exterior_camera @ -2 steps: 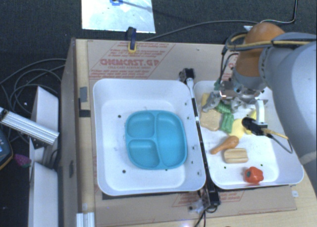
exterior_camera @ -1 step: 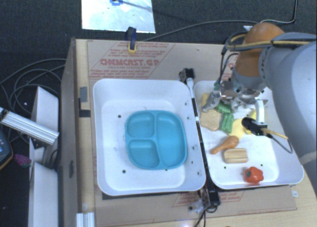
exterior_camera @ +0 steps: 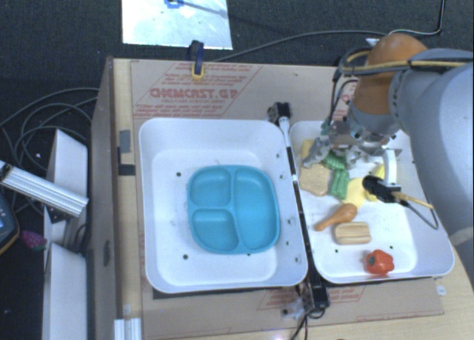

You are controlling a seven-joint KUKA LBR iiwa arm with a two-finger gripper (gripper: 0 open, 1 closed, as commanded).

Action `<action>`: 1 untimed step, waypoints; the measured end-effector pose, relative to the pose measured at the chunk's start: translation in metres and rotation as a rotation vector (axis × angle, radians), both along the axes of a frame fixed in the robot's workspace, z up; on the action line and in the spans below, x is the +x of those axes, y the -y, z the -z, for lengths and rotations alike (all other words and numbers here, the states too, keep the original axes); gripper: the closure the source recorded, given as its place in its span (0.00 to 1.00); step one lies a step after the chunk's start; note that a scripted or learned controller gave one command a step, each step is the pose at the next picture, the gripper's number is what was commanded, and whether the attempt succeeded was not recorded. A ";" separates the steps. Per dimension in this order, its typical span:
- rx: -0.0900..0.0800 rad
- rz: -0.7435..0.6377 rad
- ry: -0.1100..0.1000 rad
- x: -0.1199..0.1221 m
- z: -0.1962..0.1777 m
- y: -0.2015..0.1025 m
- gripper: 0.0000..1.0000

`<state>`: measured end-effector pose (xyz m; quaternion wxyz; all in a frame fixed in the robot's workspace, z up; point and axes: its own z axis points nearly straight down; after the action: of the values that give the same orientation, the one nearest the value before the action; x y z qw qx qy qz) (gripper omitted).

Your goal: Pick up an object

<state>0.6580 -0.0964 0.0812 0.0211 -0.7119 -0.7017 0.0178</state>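
Camera view. Two white bins sit side by side on the bench. The left bin [exterior_camera: 167, 257] holds a blue divided plate [exterior_camera: 233, 207], lying flat at its centre. The right bin [exterior_camera: 424, 244] holds all the loose items.

The gripper [exterior_camera: 337, 152] stands low over the far left part of the right bin, with the arm [exterior_camera: 437, 101] entering from the right. Whether it is open or closed, and whether it grips anything, cannot be told.

Just near of the gripper lies a green piece [exterior_camera: 339, 183], with a tan wafer [exterior_camera: 315, 180] to its left and a yellow piece [exterior_camera: 357, 192] to its right. Nearer still lie an orange drumstick [exterior_camera: 335, 216] and a tan loaf [exterior_camera: 351, 233]. A red pepper [exterior_camera: 378, 261] lies nearest.
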 end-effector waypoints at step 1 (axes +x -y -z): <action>0.011 -0.003 -0.002 0.001 -0.001 0.009 0.00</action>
<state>0.6587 -0.1050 0.0818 0.0259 -0.7106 -0.7030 0.0147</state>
